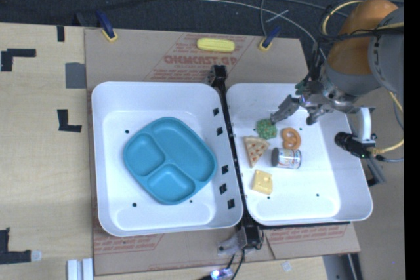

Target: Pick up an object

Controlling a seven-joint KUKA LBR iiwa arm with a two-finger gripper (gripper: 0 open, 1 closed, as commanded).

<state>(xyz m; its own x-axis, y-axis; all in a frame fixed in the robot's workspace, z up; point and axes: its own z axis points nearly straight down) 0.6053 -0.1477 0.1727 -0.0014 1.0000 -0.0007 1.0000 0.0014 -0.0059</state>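
While the tool hovers over the right bin, the approach step is in hand.
Its fingers look spread and empty; broccoli sits just beyond one fingertip, pretzel just below; next comes descent and closing.

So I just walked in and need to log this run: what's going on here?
The grey robot arm's tool is over the right white bin, its fingers open with nothing between them. Beneath it lie a green leafy toy, an orange pretzel, a pizza slice, a small can and a yellow cheese wedge. Nothing is lifted yet.
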